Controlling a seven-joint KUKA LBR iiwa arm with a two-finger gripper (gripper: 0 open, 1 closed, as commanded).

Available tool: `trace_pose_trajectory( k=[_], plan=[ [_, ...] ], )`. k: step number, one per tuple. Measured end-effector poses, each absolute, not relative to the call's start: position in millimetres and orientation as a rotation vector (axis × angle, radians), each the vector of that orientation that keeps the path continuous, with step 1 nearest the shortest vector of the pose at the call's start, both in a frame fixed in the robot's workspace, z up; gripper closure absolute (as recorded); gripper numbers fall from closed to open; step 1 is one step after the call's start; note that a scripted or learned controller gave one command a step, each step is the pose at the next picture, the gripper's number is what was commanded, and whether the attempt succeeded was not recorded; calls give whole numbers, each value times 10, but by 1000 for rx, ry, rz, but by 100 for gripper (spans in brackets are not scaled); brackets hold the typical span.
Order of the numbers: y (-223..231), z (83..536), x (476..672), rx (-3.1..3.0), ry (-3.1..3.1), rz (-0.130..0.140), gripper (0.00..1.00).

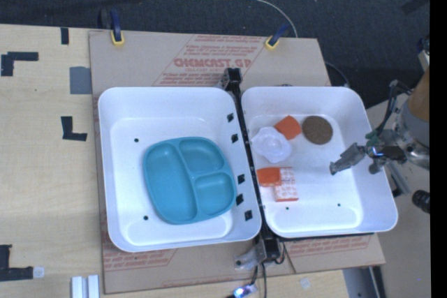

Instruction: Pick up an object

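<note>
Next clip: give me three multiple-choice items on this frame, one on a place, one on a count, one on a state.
1. Where does the blue divided plate lie?
A. left bin
B. right bin
C. bare bench

2. How many compartments has it?
A. two
B. three
C. five

3. What is the state of the gripper?
A. clamped on the brown disc
B. over the right bin, holding nothing
C. resting on the plate

Key: 1 A, it sits in the left bin; 2 B, its ridges mark three wells; 3 B, it hangs above bare floor of the right bin, apart from the brown disc.
</note>
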State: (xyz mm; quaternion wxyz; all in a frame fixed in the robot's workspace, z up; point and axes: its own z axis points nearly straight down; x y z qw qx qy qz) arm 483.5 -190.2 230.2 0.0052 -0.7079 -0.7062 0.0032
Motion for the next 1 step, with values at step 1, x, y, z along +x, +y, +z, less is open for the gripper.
trace_pose_trajectory(
  k=[1],
  plan=[
    [-1900,2352,4860,-2220,-2222,2,0]
  ],
)
